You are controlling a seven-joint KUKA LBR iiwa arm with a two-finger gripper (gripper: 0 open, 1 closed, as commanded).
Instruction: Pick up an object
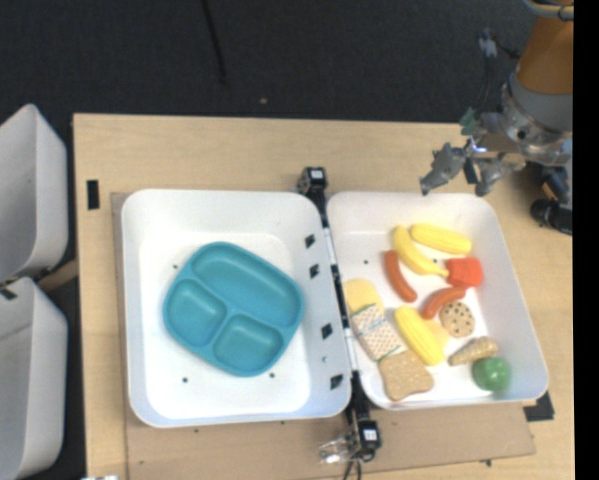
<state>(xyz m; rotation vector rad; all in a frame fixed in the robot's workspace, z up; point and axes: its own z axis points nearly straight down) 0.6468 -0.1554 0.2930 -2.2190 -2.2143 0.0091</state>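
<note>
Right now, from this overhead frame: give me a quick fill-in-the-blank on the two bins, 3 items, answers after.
1. The teal divided plate lies in the ____ bin.
2. The green ball sits in the right bin's near-____ corner.
3. The gripper is above the right bin's ____ edge, with nothing between its fingers.

Answers: left; right; far

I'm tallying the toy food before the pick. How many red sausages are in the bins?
2, both in the right bin: one sausage left of the bananas, the other sausage right of it, beside the cookie. None seems hidden.
</note>
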